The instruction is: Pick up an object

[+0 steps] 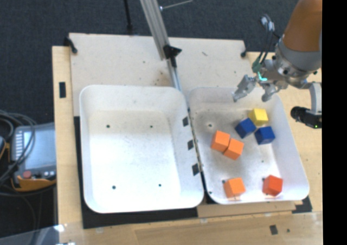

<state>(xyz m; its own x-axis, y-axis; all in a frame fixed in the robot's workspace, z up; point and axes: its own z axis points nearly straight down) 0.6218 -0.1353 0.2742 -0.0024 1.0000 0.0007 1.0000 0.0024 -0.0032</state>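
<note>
Gripper — fingers spread, nothing between them — hangs over the far edge of the right bin. The yellow cube lies nearest, just below it toward the camera, touching no neighbour. The arm slants in from the upper right — wrist tilted down-left.

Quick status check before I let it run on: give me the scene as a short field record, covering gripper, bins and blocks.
gripper: open, fingers spread, nothing between them, above the far end of the right bin
right bin: holds all the blocks
yellow block: nearest the gripper
blue blocks: two, and, just below the yellow one
orange pair: and, touching, mid-bin
near-edge blocks: orange, red-orange, apart
left bin: bare white floor with dark specks
</note>
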